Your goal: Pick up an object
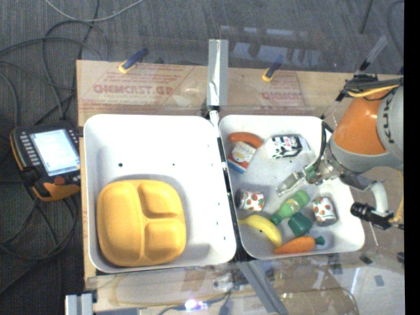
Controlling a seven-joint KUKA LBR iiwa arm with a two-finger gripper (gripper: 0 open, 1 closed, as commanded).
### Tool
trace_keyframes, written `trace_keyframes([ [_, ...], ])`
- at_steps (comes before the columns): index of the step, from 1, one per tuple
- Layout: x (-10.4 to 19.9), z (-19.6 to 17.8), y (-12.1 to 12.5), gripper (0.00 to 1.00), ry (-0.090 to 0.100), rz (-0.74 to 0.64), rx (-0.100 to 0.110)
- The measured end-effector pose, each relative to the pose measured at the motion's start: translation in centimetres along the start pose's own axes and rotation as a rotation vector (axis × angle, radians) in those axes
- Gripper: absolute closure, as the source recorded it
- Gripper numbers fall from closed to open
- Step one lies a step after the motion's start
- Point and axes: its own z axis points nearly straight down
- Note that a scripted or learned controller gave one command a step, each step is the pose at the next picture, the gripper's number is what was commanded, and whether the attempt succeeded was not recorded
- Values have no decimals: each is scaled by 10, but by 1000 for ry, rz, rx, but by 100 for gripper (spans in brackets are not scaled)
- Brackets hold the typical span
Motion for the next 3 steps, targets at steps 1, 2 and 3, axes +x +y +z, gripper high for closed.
trace_keyframes([
  [1, -32, 15, 101, 0, 27, -71, 64],
  [2, 29, 4, 119, 0, 20, -116, 62],
  [3, 2, 12, 60, 0, 1, -195, 5],
])
